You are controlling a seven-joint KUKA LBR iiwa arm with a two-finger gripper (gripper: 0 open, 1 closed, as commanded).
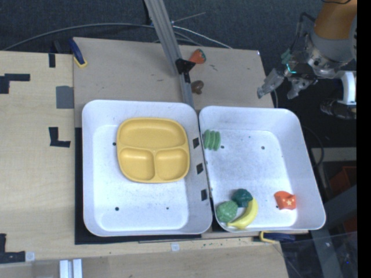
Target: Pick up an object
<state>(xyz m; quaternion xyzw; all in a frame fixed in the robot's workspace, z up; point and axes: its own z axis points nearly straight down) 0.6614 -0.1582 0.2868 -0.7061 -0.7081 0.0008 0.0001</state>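
- Currently the tool (282, 81) is positioned above the worktop (133, 68), outside the right bin (301, 155) and just beyond that bin's far right corner; nothing is between its fingers, which appear spread apart.
- Right bin contents, all well apart from the tool:
- a ribbed green piece (211, 139) lies near the bin's far left corner, closest to the tool of the four;
- a dark green item (242, 197), a lighter green item (227, 211) and a yellow banana (248, 215) are clustered touching one another at the bin's near edge, left of centre;
- a small orange item (284, 200) lies alone near the bin's near right corner.
- Left of the right bin, the left bin (98, 213) holds a yellow three-compartment plate (153, 149) in its far half.
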